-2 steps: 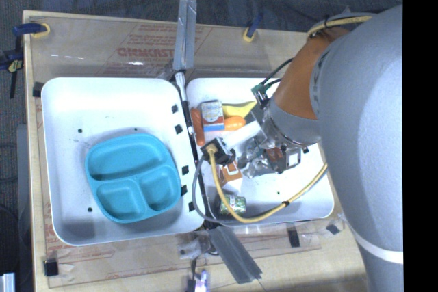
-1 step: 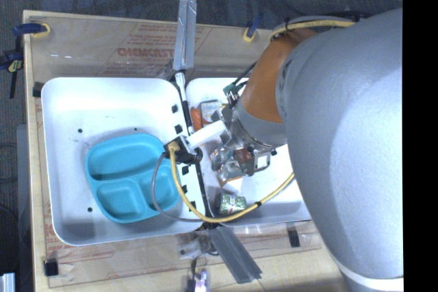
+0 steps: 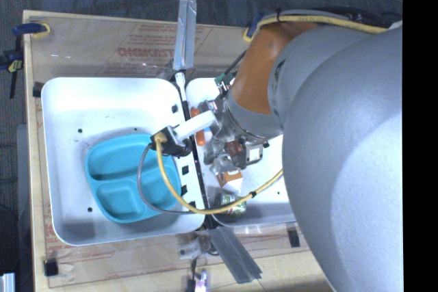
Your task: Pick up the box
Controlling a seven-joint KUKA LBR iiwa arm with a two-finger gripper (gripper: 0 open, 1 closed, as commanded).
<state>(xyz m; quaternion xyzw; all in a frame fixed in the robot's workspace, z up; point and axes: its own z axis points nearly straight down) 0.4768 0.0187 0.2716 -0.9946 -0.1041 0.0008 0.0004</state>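
My gripper (image 3: 220,152) reaches down into the right bin (image 3: 200,89), close to the divider between the two bins. The big grey arm with its orange band (image 3: 260,72) covers most of that bin. Small orange and white pieces, which may be the box (image 3: 230,176), peek out just below the gripper, and another orange bit (image 3: 200,136) shows at its left. I cannot make out whether anything sits in the gripper.
A blue divided tray (image 3: 126,178) lies in the left bin (image 3: 75,106). A yellow cable (image 3: 171,189) loops from the wrist over the divider and the tray's right edge. A dark greenish object (image 3: 234,206) lies near the right bin's front wall.
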